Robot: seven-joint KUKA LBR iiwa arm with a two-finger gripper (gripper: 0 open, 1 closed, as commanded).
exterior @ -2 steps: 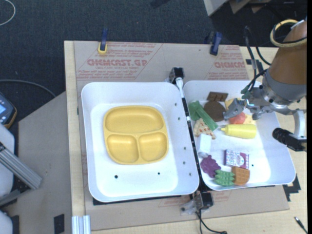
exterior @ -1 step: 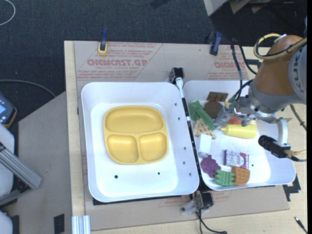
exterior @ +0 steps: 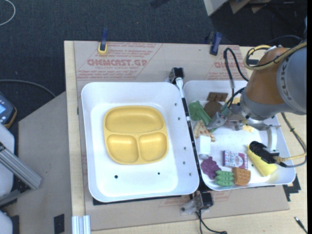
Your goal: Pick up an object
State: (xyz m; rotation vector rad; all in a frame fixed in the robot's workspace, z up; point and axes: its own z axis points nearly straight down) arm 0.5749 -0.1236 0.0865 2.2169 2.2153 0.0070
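Note:
My gripper (exterior: 225,118) is low in the right bin (exterior: 287,177), near its back left part, with the grey and orange arm reaching in from the right. It hangs just right of a green toy (exterior: 197,111) and a brown round piece (exterior: 212,108). A brown chocolate bar (exterior: 216,97) lies behind it. Pale yellow fries (exterior: 202,128) and a white block (exterior: 205,144) lie to its front left. Nothing can be made out between its tips.
Toward the front of the right bin lie purple grapes (exterior: 209,166), a green toy (exterior: 224,178), an orange cracker (exterior: 241,175), a pink packet (exterior: 234,158) and a yellow banana (exterior: 262,165). The left bin (exterior: 92,130) holds a yellow divided plate (exterior: 135,133).

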